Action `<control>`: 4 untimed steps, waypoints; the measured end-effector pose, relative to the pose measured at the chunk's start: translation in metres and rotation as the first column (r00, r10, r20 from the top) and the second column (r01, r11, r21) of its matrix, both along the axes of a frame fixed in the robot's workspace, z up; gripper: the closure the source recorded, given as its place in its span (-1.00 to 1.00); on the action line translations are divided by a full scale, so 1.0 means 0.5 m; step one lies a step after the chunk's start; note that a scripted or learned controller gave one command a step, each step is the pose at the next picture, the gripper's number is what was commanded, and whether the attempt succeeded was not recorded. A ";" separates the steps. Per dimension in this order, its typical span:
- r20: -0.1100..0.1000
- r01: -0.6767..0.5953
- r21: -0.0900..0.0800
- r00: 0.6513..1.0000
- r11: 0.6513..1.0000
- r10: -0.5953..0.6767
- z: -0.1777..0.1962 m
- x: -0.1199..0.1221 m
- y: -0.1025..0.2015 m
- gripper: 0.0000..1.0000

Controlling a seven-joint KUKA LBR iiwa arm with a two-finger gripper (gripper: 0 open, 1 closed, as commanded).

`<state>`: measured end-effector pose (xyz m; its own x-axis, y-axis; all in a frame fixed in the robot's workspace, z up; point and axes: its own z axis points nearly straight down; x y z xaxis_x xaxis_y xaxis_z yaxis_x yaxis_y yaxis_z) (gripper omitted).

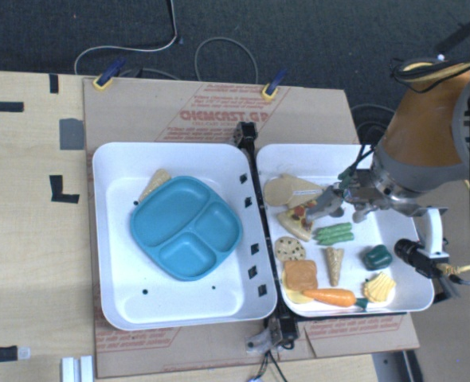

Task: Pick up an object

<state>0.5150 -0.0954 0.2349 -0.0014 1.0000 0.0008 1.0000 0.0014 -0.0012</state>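
Note:
My gripper (346, 208) hangs over the right bin (402, 237), its two grey fingers spread apart and open, with bare bin floor between them. Its left finger (328, 205) is beside the pizza slice (297, 218) and the tan round bread (287, 189). A green pickle (334, 233) lies just below the gripper. Farther toward the front are a cookie (289, 249), a cone (333, 264), a toast square (300, 275), a carrot (330, 297), a dark green pepper (376, 256) and yellow chips (381, 287).
The left bin (115, 277) holds a blue divided plate (187, 226) with a tan wedge (154, 184) poking out from under its far left edge. A black divider (255, 213) separates the bins. The arm's grey and orange body (426, 134) overhangs the right bin's far right corner.

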 end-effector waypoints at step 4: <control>0.009 0.000 -0.004 1.000 1.000 0.000 -0.275 0.173 -0.042 1.00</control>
